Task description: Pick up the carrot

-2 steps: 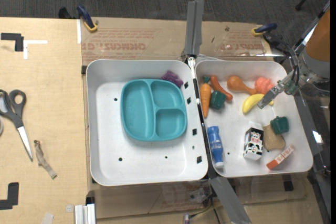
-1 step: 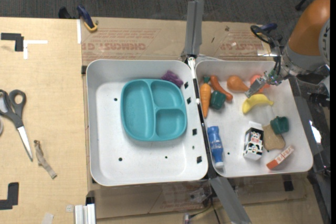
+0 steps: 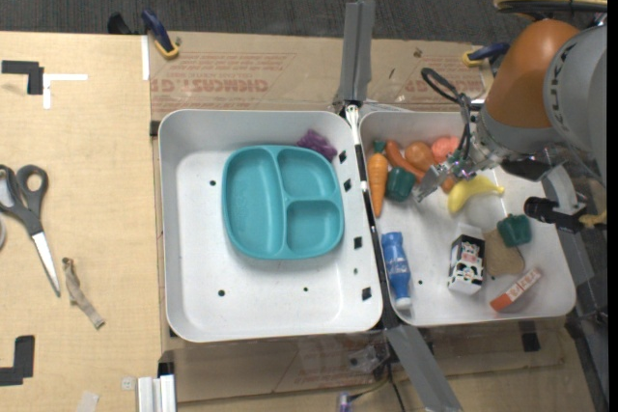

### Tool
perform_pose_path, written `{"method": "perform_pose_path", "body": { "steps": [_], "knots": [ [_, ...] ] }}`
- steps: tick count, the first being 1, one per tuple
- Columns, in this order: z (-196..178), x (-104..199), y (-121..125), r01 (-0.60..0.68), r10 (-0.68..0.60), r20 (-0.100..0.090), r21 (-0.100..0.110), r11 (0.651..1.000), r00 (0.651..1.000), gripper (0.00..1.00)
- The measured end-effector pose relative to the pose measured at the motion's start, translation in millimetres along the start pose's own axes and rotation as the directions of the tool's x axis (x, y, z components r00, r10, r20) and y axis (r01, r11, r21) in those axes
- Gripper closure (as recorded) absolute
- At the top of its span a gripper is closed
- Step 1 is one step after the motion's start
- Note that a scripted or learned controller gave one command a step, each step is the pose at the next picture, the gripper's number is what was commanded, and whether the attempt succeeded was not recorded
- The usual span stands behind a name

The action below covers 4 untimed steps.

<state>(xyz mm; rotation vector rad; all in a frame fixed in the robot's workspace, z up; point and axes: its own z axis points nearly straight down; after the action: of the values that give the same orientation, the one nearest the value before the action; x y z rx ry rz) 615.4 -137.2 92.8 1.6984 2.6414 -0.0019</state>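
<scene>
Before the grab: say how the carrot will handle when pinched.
The carrot looks like a smooth, stiff plastic toy, so probably light and rigid. Its tapered, rounded body may slip or roll from a pinch. It lies against the right bin's left wall, which may crowd the gripper.

Both bins (image 3: pixel 183 236) look like smooth white plastic, a little glossy. The teal tray (image 3: pixel 283 203) at the frame's middle is matt plastic. The bench top (image 3: pixel 77 169) at the left seems pale wood, and the scissors (image 3: pixel 34 227) there have shiny metal blades. The carrot (image 3: pixel 378 180) looks like smooth orange plastic.
</scene>
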Motion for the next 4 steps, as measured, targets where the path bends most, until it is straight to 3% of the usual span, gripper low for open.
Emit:
{"method": "perform_pose_path", "body": {
  "steps": [1, 2, 3, 4],
  "knots": [
    [0, -13, 5, -0.181, 0.181, 0.001, -0.001, 0.984, 0.984, 0.00],
    [-10, -13, 5, -0.177, 0.177, 0.004, -0.001, 0.984, 0.984, 1.00],
    [-8, -12, 3, -0.179, 0.179, 0.000, 0.007, 0.984, 0.984, 0.00],
    [4, -47, 20, -0.421, 0.421, -0.003, 0.024, 0.907, 0.907, 0.00]
  ]
}}
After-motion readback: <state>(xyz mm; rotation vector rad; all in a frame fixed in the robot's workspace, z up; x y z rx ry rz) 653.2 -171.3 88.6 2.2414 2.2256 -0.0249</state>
